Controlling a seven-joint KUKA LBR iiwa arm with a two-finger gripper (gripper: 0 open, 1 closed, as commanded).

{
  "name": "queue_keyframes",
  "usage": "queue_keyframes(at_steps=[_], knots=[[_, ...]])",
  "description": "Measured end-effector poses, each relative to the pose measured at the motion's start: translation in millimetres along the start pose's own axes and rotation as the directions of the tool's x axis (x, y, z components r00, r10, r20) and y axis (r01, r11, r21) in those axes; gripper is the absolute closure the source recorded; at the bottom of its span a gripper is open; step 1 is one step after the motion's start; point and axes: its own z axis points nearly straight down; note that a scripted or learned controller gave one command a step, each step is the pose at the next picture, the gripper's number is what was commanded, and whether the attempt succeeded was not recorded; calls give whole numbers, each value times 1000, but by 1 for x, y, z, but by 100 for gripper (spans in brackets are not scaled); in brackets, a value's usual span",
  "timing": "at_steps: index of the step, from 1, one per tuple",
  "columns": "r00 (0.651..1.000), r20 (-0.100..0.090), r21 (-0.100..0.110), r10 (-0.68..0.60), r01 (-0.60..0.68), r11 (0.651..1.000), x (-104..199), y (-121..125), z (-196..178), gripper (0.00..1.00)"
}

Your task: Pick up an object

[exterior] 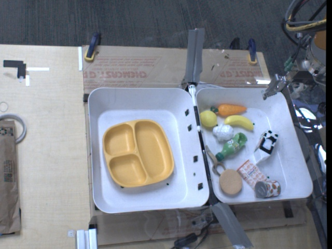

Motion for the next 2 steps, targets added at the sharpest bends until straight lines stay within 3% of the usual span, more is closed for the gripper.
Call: queue_keyframes(at_steps=[1,2], knots=[[997,0,0,-74,74,997,43,7,81,0],[967,1,-2,-254,254,967,26,-7,57,0]])
